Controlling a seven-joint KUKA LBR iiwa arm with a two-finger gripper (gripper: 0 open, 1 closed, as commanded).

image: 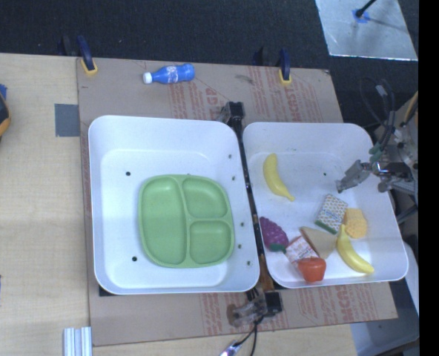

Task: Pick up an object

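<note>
Two shallow white bins are seen side by side on a sheet of brown cardboard laid over the counter (34,221). Red printing is visible on the cardboard, but it cannot be read. The left bin (112,150) is occupied by a green divided plate (185,219) with three compartments.

In the right bin (308,143) the pickable things are gathered. A yellow banana (276,177) is placed alone in the upper left part. Along the lower edge a cluster is found: a purple bunch of grapes (273,233), a red tomato (312,269), a small red-and-white packet (300,251) touching a tan wedge (319,239), a green-and-white box (331,213), a piece of yellow corn (355,223) and a second banana (353,254). No label on the packet or box can be made out.

The pincer (351,179) is seen at the right side of the right bin, above bare white floor; whether it is spread or pressed together cannot be told, and nothing is seen in it.

Beyond the bins, a small blue bottle (169,74) with a white cap lies on its side; its label is illegible.
</note>
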